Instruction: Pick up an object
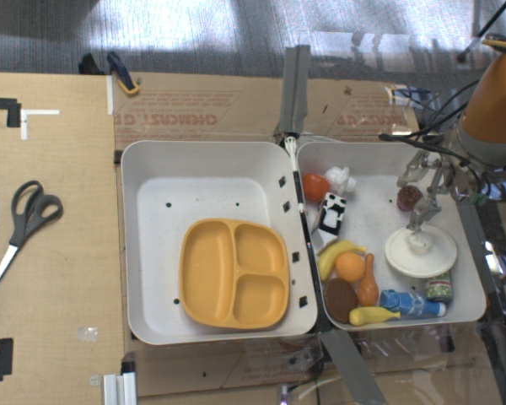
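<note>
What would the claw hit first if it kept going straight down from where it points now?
Probably the white dish: the claw points down with its tip right over the dish's middle. Depth is unclear from this slant, so it may already be touching.

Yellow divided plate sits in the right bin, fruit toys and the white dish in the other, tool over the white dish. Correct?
One thing is wrong: the yellow divided plate lies in the left bin, not the right. The camera view shows it. The fruit toys, such as the banana and orange, and the white dish are in the right bin, with the tool over the dish.
</note>
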Robot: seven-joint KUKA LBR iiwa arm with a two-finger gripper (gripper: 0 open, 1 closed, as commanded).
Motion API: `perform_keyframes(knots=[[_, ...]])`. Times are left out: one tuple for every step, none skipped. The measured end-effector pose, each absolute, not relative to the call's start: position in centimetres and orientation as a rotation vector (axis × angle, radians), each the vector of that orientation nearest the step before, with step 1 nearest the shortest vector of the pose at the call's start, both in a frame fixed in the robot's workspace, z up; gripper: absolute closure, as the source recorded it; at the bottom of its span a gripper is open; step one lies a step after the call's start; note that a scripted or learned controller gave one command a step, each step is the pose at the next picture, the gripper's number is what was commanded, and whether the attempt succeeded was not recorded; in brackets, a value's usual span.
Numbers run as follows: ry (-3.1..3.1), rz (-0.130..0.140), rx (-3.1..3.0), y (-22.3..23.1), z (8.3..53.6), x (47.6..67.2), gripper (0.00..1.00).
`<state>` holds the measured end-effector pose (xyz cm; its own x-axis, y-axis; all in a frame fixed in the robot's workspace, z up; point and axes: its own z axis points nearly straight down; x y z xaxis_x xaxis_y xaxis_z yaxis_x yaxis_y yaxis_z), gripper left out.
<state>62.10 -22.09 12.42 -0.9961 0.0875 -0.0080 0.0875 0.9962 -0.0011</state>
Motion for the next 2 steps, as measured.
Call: perform_keyframes(knots=[[3.13,-0.002,0.164,-22.1,9.4,63.5,0.0],[3.114,-0.001,0.349,-22.2,9.5,62.4,0.0]])
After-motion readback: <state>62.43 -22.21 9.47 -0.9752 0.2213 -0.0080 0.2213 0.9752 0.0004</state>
